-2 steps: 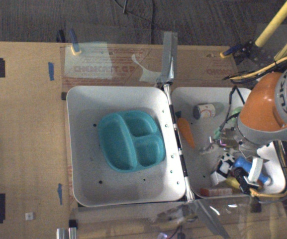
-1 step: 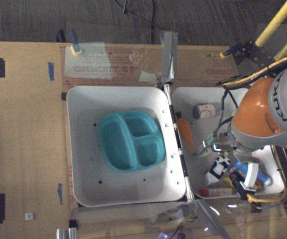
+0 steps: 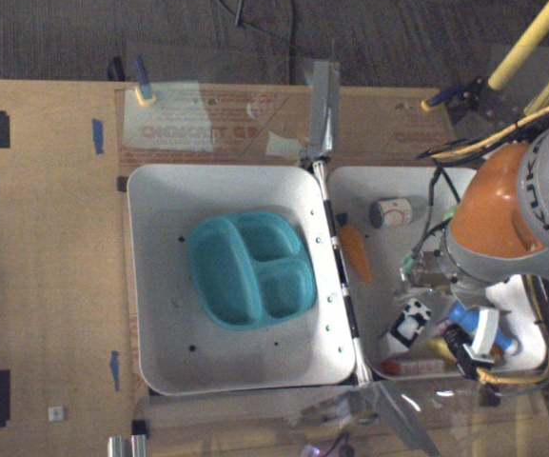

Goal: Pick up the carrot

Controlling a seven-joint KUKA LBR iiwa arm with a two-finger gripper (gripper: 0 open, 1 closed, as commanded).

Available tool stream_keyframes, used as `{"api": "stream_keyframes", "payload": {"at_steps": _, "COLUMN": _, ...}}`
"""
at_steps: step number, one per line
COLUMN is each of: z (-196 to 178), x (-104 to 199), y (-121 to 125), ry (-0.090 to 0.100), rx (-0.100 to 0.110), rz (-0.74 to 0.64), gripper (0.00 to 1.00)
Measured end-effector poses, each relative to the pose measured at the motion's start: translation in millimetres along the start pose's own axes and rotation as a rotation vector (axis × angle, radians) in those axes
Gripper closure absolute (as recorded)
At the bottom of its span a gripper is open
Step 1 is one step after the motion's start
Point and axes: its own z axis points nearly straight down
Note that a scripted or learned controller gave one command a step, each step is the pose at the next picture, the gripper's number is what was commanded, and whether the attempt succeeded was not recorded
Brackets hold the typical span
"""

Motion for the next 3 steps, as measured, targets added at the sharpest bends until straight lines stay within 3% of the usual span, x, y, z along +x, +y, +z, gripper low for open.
{"api": "stream_keyframes", "payload": {"at_steps": 1, "z": 0.1, "x": 0.1, "y": -0.1, "ry": 0.000, "rx": 0.000, "rz": -0.001, "gripper": 0.00}}
{"api": "stream_keyframes", "payload": {"at_steps": 2, "z": 10.9, "x": 1.2, "y": 79.8, "ry": 0.003, "rx": 0.007, "rz": 0.200, "gripper": 0.00}}
{"api": "stream_keyframes", "payload": {"at_steps": 3, "z": 1.0, "x": 1.5, "y": 81.0, "ry": 0.000, "rx": 0.006, "rz": 0.195, "gripper": 1.00}}
